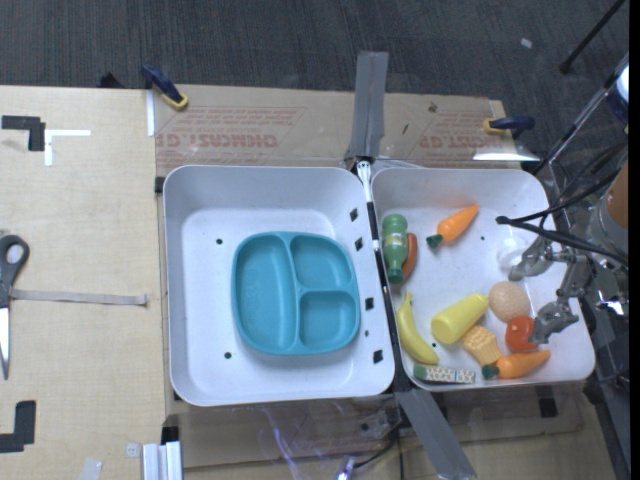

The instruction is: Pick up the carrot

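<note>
Two carrots lie in the right bin point(480, 180). One carrot point(457, 223), orange with a green stem, rests alone near the bin's back, pointing up and right. A second carrot point(522, 364) lies along the front wall, its green end to the left. My gripper point(541, 292) hangs over the bin's right side with its two metal fingers spread open. One fingertip point(527, 264) is above a beige egg point(507, 299). The other is just right of a red tomato point(518, 333). Nothing sits between the fingers.
The right bin also holds a green bottle point(394, 236), a banana point(413, 333), a yellow bottle point(460, 318) and a waffle piece point(481, 345). A teal divided plate point(296, 293) lies in the left bin point(190, 268). Scissors point(8, 268) rest at the far left.
</note>
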`<state>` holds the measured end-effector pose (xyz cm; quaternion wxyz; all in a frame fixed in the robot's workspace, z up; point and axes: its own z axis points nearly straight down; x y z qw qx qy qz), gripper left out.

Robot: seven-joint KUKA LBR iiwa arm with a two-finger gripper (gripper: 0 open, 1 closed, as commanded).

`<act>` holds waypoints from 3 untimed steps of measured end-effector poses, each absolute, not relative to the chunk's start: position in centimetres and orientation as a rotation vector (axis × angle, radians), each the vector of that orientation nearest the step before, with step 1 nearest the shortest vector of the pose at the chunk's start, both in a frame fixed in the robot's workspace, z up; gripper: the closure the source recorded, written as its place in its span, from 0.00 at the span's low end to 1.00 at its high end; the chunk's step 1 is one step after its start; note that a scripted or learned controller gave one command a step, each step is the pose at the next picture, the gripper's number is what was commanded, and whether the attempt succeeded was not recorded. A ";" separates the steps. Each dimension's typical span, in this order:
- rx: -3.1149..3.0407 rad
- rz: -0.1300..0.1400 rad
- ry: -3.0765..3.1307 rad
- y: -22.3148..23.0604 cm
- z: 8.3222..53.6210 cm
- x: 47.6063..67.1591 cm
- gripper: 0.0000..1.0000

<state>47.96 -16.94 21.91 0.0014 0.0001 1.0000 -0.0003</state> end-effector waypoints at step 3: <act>0.185 -0.002 3.129 -15.1 14.4 65.3 0.00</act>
